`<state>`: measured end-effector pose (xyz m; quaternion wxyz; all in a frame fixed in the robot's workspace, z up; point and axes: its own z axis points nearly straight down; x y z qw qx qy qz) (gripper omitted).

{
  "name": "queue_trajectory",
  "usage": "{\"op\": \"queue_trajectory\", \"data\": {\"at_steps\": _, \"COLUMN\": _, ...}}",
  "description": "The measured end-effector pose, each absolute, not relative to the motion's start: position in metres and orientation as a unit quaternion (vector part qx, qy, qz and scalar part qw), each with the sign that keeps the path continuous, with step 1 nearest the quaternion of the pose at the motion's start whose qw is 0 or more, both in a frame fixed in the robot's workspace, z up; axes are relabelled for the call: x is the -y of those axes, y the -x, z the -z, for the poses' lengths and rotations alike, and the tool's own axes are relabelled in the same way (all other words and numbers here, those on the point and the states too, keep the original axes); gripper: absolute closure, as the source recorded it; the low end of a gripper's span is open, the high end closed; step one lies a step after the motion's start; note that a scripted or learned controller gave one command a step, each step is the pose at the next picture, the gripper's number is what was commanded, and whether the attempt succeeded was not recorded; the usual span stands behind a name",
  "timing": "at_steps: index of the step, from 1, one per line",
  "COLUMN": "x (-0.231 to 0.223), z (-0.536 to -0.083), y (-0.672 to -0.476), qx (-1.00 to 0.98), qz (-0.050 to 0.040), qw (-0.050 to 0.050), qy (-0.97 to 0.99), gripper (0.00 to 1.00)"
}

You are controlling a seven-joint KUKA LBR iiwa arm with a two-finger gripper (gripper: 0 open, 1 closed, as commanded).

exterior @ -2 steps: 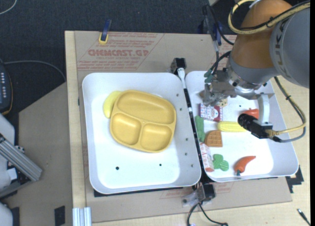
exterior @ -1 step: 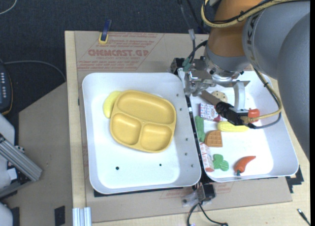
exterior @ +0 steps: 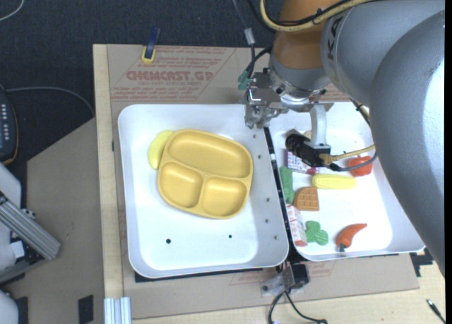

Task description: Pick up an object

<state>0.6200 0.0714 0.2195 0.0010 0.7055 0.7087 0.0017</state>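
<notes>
We see the gripper (exterior: 258,109) above the divide between 2 bins (exterior: 134,174). A yellow tray (exterior: 205,172) fills the left one. We cannot tell its grasp.

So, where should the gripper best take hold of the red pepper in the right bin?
Probably at the middle of the red pepper, coming from above. It lies flat, slanted, apart from the green toy, so fingers closing across its narrow body likely have free room on both sides.
</notes>
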Motion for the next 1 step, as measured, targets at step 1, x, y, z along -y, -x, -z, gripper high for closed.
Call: {"op": "queue_trajectory", "data": {"at_steps": 1, "x": -0.0925, "z": -0.2166, "y": -0.6315, "qx": -0.708, "qz": -0.0010, "qw": 0.001, "qy": -0.707, "gripper": 1.00}}
